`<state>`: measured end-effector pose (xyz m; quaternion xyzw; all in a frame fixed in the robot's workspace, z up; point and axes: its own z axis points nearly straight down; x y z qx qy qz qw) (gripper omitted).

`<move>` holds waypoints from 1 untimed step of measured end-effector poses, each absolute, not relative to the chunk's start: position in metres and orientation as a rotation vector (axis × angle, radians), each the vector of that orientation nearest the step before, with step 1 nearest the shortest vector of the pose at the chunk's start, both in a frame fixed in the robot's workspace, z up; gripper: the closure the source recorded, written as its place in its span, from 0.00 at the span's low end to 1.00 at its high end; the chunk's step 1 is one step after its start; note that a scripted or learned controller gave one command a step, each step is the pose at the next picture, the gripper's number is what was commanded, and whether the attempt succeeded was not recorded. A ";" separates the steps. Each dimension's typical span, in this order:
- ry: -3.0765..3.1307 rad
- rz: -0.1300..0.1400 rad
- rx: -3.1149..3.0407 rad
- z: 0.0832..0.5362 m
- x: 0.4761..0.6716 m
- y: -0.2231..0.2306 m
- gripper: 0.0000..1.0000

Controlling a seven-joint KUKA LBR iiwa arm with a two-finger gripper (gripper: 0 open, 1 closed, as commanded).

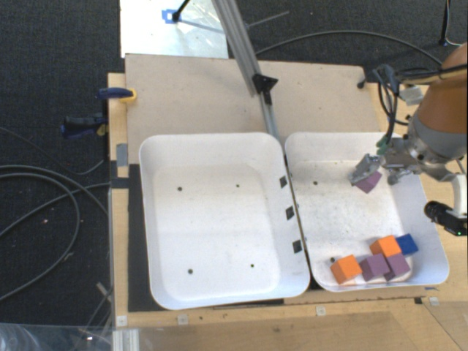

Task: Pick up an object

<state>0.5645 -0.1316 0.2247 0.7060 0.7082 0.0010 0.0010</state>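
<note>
The gripper [374,170] hangs over the upper part of the right bin [322,203], at the right of the frame, its fingers pinching a purple block [368,181] between them. Low in that bin's right corner lies a cluster — an orange block [346,268], two purple blocks [385,267], another orange block [387,246] and a blue block [406,244] — all close together
</note>
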 end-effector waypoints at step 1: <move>2.220 -0.008 2.228 0.124 0.538 -0.189 0.00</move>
